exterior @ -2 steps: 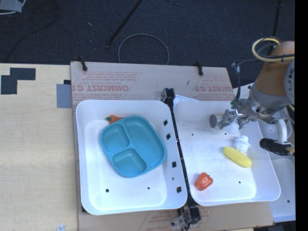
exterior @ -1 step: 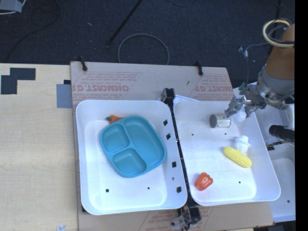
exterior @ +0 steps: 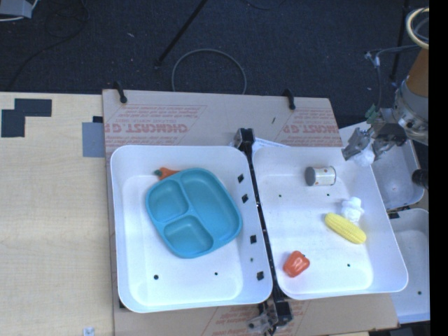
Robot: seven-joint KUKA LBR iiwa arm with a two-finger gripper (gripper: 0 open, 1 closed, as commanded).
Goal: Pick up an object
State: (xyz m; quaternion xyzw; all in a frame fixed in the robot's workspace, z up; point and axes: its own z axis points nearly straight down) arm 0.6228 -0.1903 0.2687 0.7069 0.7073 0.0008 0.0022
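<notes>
The blue tray (exterior: 192, 212) lies in the left bin (exterior: 136, 271); it looks stiff and wide, so I judge it awkward for two fingers, except maybe at its rim. In the right bin (exterior: 315, 275) the yellow corn (exterior: 345, 228) seems light, firm and a little smooth; across its narrow middle is the best hold. The grey can (exterior: 320, 176) lies on its side and may roll. The red pepper (exterior: 296, 263) is small, probably slippery. The pincer (exterior: 365, 145) hovers near the right bin's far corner, gripping nothing; if open or closed, I cannot tell.
</notes>
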